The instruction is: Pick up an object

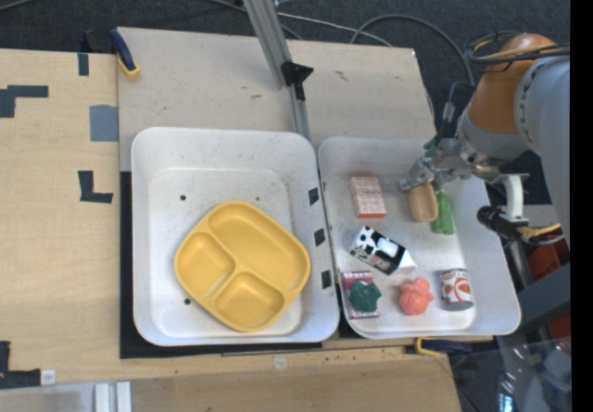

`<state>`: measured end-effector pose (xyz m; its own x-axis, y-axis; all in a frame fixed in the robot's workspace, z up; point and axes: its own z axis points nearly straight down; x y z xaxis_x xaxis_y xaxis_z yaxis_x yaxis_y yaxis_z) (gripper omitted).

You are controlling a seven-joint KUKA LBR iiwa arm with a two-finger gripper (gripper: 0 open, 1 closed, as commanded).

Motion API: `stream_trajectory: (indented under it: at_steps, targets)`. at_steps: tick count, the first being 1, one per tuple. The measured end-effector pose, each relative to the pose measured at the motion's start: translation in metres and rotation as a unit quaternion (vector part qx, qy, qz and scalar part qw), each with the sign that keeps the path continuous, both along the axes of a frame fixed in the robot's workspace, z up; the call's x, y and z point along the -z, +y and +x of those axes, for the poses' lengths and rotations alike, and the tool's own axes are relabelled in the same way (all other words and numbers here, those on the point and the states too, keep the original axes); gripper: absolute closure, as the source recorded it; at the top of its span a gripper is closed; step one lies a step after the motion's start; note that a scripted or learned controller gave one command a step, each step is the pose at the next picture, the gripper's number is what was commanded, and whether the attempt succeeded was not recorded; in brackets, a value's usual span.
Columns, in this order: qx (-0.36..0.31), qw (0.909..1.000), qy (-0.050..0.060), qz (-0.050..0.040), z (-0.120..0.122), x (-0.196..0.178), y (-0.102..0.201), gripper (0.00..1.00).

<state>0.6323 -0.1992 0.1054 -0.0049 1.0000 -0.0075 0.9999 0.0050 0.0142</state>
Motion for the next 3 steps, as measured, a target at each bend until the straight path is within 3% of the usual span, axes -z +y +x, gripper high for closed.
stream_trajectory:
  at_steps: [2, 3]
  targets:
    - [0.002, 1.0000, 0.005, 0.0029, -0.002, -0.119, -0.004, 1.00]
    - [0.002, 1.0000, 0.007, 0.0038, -0.002, -0.125, -0.003, 1.00]
